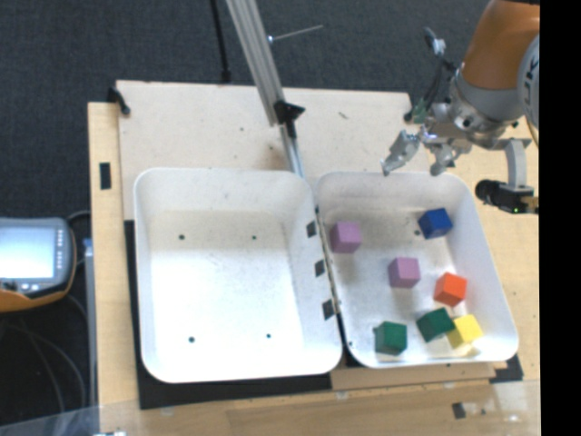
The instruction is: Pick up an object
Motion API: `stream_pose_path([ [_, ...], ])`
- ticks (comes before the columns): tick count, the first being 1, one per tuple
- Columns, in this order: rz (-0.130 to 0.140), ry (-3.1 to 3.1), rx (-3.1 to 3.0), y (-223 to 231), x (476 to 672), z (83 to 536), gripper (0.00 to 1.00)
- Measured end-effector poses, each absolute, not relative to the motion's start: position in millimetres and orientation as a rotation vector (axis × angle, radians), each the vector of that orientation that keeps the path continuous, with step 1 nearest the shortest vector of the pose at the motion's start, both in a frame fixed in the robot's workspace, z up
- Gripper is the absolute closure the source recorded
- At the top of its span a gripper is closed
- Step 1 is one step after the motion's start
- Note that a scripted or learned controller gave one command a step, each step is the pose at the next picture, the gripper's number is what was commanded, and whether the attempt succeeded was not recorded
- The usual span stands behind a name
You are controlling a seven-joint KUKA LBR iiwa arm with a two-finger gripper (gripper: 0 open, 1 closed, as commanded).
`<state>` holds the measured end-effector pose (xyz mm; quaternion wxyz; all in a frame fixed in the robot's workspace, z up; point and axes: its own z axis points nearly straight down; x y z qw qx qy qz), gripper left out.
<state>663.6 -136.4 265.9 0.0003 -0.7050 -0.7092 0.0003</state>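
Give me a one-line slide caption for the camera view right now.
Open gripper poised above the right bin's far rim; seven coloured blocks inside, none grasped.

place: robotics lab | evidence: plywood bench [182, 125]; white bins [154, 243]; aluminium camera mast [254, 53]; dark carpet [91, 25]

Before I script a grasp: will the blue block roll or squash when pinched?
The blue block looks like a flat-faced cube, so it probably slides rather than rolls. It seems rigid and likely light. It sits near the bin wall, so a push may jam it there.
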Motion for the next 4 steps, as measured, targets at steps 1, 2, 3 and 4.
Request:
stream_pose_path([
  [1,-0.003,-2.230,-2.213,-81,658.3,277,0.00],
  [2,0.009,-2.223,-2.210,-42,605.3,192,0.00],
  [3,0.004,-2.219,-2.228,-99,658.5,138,0.00],
  [4,-0.016,-2.223,-2.231,-92,646.3,102,0.00],
])
